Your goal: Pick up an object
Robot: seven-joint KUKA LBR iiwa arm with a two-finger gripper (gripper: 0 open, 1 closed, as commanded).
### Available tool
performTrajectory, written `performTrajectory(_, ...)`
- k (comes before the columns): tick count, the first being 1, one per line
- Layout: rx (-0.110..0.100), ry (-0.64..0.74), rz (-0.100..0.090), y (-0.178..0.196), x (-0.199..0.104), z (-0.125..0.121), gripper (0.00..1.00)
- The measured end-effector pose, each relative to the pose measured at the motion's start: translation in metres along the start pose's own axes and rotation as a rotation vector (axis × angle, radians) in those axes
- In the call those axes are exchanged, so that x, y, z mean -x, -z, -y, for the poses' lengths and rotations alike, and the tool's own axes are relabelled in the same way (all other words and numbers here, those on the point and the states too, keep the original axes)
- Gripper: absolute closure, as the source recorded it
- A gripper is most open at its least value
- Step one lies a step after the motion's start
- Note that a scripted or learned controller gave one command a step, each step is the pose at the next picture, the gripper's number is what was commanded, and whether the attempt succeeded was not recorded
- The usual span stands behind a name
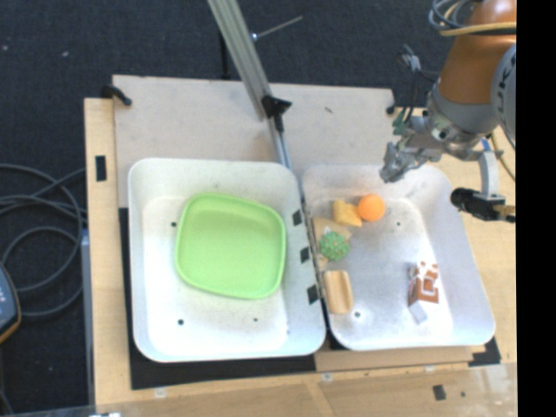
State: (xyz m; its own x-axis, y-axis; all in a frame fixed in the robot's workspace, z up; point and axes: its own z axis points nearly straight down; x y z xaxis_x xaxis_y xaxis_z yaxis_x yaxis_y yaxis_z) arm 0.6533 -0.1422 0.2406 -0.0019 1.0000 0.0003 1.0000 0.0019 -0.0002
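One orange ball (371, 208) just below claw (393, 168).

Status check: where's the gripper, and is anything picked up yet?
Gripper above right bin's far edge, nothing visibly held. Orange ball just below it, untouched. Path to ball looks clear.

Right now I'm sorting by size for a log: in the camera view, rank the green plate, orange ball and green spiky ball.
1. green plate
2. orange ball and green spiky ball: too alike to rank.
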Motion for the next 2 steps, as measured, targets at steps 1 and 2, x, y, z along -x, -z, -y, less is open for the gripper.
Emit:
performTrajectory(1,0.002,0.001,0.0,0.011,-0.045,0.023,1.0)
performTrajectory(2,0.0,0.001,0.0,0.007,-0.094,0.056,1.0)
